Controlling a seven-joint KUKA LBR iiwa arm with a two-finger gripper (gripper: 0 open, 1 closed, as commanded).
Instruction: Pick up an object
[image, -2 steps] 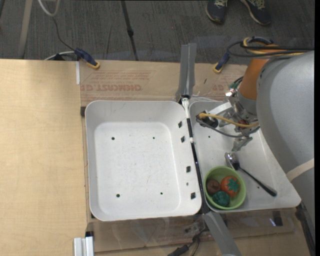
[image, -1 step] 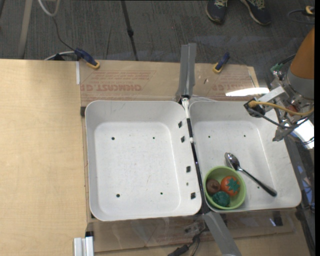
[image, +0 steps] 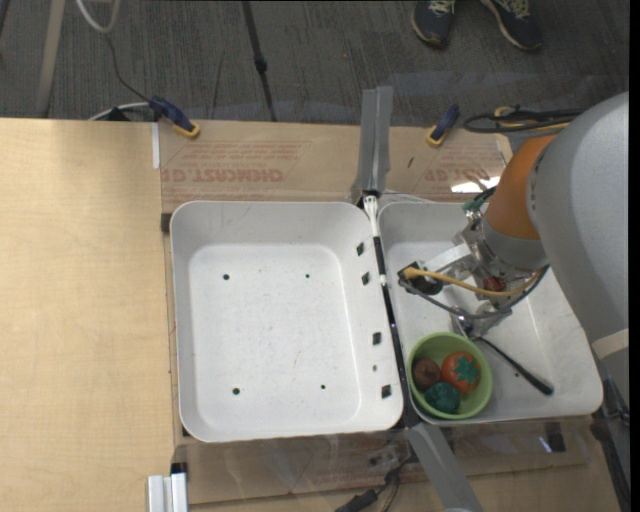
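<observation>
To my left the counter is bare wood. Next comes the left bin, which holds nothing I could lift: just a white floor with a few small dark dots. All my chances are in the right bin. At its near corner sits a green bowl holding a brown ball, a red-orange ball and a teal lump, all packed touching one another. A thin black rod lies flat on the bin floor just right of the bowl. My jaws hang low in this bin, just beyond the bowl's far rim and over bare floor, and I cannot tell whether they are released or clenched. I judge that if I close here I will catch nothing. If I go for the bowl, its rim may block me or the bowl may slide, and the round pieces may roll off. The rod lies so flat that I may scrape past it.
</observation>
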